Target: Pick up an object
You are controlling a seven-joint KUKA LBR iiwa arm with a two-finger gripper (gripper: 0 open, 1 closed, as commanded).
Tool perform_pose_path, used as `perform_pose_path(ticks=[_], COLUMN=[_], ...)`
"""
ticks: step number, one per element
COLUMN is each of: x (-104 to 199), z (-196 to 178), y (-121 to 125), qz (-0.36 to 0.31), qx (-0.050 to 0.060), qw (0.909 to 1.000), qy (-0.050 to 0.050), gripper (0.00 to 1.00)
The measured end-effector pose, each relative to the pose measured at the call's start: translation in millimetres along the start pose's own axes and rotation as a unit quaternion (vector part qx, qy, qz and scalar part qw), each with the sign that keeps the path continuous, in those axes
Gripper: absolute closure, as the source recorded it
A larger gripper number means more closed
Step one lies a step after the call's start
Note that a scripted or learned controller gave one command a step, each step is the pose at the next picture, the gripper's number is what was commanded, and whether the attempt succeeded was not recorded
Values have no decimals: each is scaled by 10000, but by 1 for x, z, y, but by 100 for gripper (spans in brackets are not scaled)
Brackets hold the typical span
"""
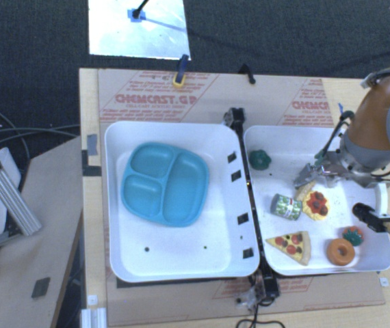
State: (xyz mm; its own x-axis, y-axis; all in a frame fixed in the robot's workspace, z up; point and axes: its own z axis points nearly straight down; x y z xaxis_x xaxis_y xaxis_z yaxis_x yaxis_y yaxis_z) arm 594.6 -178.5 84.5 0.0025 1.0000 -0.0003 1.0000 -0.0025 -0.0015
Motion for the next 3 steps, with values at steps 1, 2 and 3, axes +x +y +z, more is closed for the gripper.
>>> perform_pose_path(ticks=[1, 2, 3], x=[4, -31, -28], z=[0, 0, -1], y=[-73, -110, -52], qz=[-2, 4, -41], qx=[10, -2, -42], qw=[10000, 10000, 10000], qy=[6, -1, -10], gripper=[0, 0, 0])
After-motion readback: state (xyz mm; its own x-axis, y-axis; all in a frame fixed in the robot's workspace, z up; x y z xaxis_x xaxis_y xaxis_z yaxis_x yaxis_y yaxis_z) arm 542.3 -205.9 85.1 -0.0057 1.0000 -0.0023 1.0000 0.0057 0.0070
